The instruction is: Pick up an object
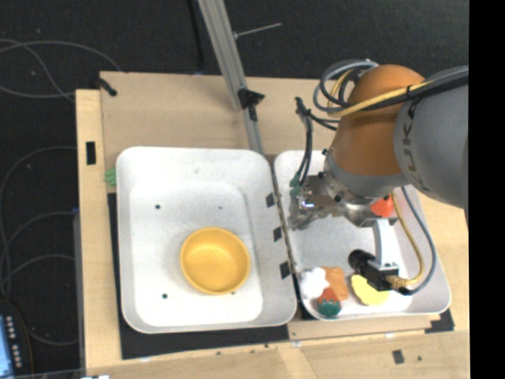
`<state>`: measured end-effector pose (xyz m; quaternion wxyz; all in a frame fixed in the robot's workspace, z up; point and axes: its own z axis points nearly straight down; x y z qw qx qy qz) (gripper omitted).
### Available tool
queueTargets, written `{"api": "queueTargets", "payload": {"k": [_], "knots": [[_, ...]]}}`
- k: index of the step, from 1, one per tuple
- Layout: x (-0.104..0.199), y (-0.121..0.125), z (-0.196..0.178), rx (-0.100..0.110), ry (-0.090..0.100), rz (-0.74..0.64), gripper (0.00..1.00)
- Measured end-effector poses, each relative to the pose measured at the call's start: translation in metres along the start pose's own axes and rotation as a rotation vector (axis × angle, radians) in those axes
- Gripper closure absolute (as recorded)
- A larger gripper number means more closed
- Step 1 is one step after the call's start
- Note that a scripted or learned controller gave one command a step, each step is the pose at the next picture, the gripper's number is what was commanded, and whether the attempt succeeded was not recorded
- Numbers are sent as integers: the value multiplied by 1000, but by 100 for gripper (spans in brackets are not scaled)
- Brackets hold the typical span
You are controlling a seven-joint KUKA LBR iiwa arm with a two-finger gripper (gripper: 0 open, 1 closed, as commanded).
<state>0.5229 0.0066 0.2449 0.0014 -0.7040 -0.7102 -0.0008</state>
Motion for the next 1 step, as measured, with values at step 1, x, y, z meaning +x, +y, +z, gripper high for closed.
{"api": "queueTargets", "payload": {"k": [1], "knots": [[54, -7, 9, 0, -2, 1, 100]]}}
